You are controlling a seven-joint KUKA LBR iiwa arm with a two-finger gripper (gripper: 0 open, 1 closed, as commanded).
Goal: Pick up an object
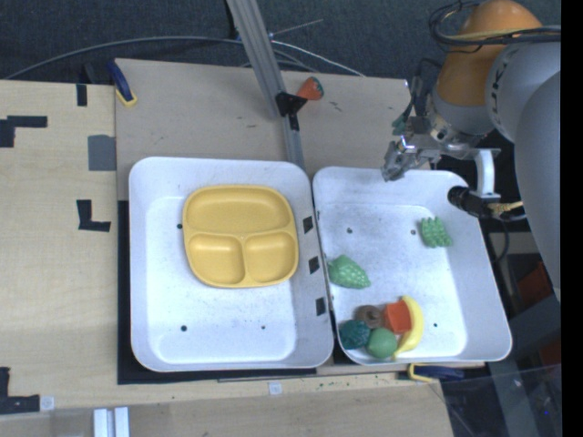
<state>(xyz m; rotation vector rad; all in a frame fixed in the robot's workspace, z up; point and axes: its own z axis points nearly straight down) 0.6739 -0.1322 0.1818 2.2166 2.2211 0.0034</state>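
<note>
My gripper [397,164] hangs over the far rim of the right bin [474,271], pointing down, with nothing visible between its fingers. In that bin a green bumpy object [434,232] lies near the right wall. A second green bumpy piece [348,272] rests near the left wall. A cluster at the front holds a yellow banana [414,324], a red block [398,317], a brown ring [369,315], a dark teal piece [354,335] and a green round piece [383,342].
The left bin [155,271] holds a yellow divided plate [241,235]. A grey pole [260,48] with a black clamp and orange tip [311,88] stands behind the bins. The arm's orange band [483,48] sits at the upper right.
</note>
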